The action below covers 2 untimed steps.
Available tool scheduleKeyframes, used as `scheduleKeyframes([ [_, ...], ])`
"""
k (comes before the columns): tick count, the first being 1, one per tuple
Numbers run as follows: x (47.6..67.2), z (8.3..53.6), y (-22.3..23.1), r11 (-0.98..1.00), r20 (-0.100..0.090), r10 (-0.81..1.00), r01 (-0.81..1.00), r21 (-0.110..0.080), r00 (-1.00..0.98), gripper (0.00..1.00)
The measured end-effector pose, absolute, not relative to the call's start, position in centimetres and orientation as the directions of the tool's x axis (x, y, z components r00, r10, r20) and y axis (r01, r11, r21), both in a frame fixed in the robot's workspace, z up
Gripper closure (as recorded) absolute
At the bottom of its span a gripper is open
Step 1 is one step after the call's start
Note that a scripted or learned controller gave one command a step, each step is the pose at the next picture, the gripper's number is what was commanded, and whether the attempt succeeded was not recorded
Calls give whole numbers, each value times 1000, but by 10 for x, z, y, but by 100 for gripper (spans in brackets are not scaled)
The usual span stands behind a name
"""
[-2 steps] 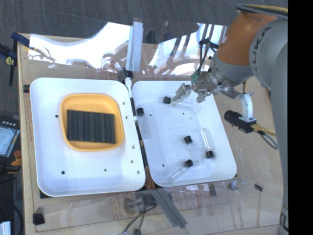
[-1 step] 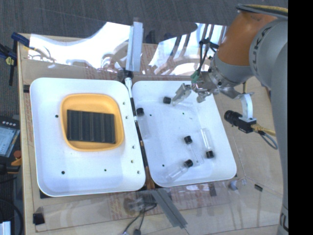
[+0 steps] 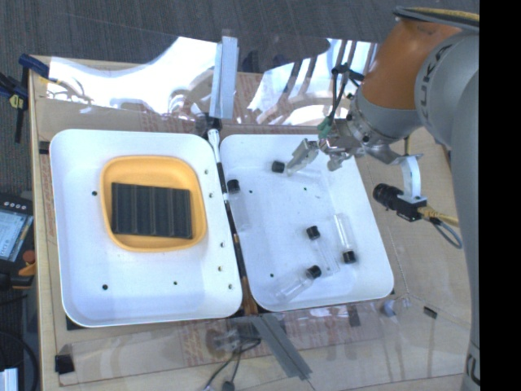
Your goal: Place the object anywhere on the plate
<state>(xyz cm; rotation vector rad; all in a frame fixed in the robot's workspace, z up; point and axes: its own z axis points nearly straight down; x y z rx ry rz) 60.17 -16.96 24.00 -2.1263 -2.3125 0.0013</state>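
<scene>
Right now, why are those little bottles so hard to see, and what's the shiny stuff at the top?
In the camera view, the clear vials nearly vanish against the white right bin, with mainly their black caps standing out; the shiny patch is glare on the clear panel behind the bins; the yellow plate in the left bin shows sharp and evenly lit.

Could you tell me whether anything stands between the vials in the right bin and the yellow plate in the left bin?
Yes: the two bins' raised rims meet between them, so a vial must be lifted over that ridge to reach the plate. The pincer hovers over the right bin's far part.
</scene>
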Motion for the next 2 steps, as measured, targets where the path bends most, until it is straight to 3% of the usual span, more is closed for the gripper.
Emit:
scheduleKeyframes([
  [2, 602, 240, -170, 84, 0, 996, 996, -1, -84, 0],
])
